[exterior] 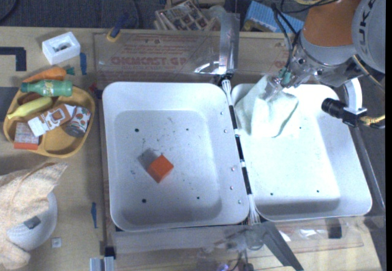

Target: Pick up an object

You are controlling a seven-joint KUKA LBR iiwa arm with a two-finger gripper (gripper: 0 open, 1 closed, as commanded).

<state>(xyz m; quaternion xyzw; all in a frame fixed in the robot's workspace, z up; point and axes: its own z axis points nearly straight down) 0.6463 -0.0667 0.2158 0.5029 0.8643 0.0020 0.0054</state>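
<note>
A pale white cloth [264,115] with a greenish edge lies bunched at the far left of the right bin [318,190]. Its top is drawn up into a peak at my gripper [280,81]. The gripper is shut on that peak, and the rest of the cloth hangs down and drapes over the bin's left rim. An orange block [162,168] rests on the floor of the left bin [122,116], left of centre, with a grey shadow beside it.
A yellow bowl [58,144] of toy food and packets sits left of the bins, with a small white box [61,47] behind it. A beige cloth [27,196] lies at the front left. A black cylinder [334,107] juts from the arm over the right bin.
</note>
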